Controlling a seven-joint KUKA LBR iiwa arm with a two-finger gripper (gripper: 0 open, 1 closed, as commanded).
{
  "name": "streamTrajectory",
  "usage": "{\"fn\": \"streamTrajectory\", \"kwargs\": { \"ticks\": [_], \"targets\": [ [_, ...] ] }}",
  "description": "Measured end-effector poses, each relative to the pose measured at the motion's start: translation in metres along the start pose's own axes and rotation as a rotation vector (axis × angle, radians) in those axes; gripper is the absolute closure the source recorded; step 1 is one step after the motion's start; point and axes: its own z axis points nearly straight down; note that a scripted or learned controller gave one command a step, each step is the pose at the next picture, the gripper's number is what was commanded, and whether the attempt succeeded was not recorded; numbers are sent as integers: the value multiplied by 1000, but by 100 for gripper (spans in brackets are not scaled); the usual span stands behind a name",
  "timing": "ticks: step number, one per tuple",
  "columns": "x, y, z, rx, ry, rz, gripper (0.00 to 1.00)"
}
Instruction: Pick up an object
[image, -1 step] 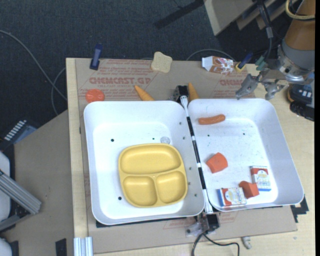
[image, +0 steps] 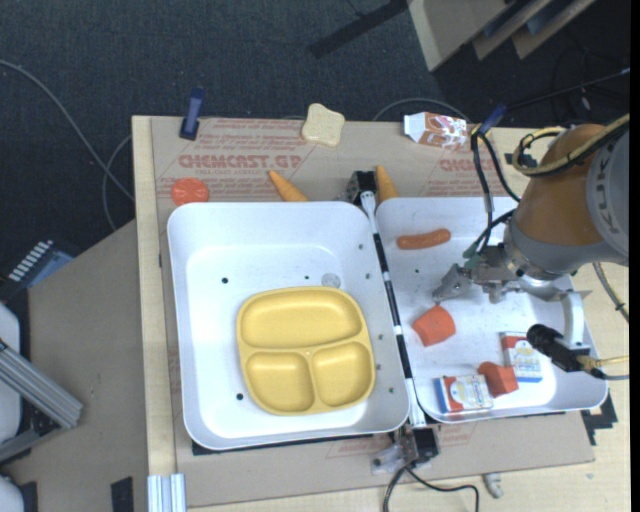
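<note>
The right bin (image: 470, 345) holds a brown sausage (image: 424, 239) near its far edge. At the bin's middle left lies an orange-red block (image: 435, 326). A small red piece (image: 499, 378) and two printed cartons (image: 463, 393) (image: 522, 358) lie along its near edge. My gripper (image: 452, 285) hangs low over the bin's middle, just above and to the right of the orange-red block and below the sausage. Nothing shows in it. The grey arm with its orange band (image: 560, 190) reaches in from the right.
The left bin (image: 200, 260) holds a yellow divided plate (image: 305, 348). On the bench behind the bins lie a bread slice (image: 323, 124), a carrot (image: 287, 187), an orange disc (image: 189, 191), a blue item (image: 191, 112) and a small packet (image: 436, 128). Cables hang near the arm.
</note>
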Motion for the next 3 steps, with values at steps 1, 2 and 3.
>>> {"fn": "streamTrajectory", "kwargs": {
  "ticks": [1,2,3],
  "targets": [
    [26,-22,17,-15,-3,0,0],
    [27,-49,26,-25,-4,1,0],
    [-28,-20,-3,-6,-3,0,0]
  ]
}}
